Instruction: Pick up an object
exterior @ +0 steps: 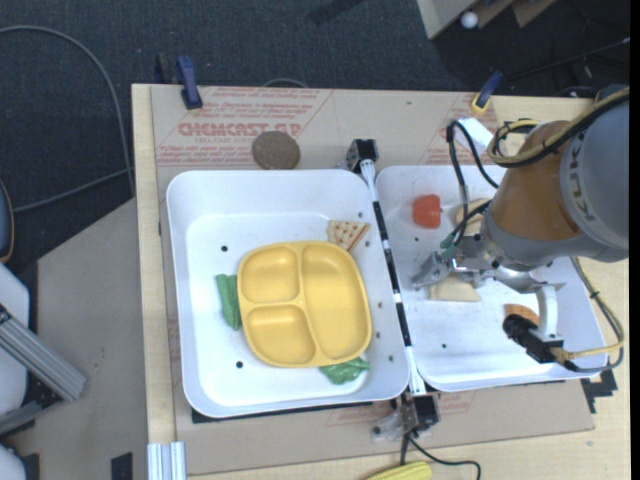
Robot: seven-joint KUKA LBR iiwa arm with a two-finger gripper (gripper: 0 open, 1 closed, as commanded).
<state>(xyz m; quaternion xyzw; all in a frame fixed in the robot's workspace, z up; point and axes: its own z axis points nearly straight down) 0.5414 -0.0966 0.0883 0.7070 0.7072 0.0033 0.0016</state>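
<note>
My gripper (441, 269) is low in the right bin (470, 363), near its left wall, with the grey and orange arm reaching in from the right. A pale beige chunk (457, 291) lies just below and right of the gripper, touching or nearly touching it. A small red piece (427, 211) sits toward the back of the same bin, apart from the gripper. An orange piece (520, 317) lies to the right, partly under the arm's black hardware. Nothing can be seen held.
The left bin (200, 228) holds a yellow divided plate (304, 302), a tan cracker (348, 233) behind it, a green strip (229, 299) on its left and a green piece (345, 371) in front. A brown disc (275, 151) lies on the bench behind the bins.
</note>
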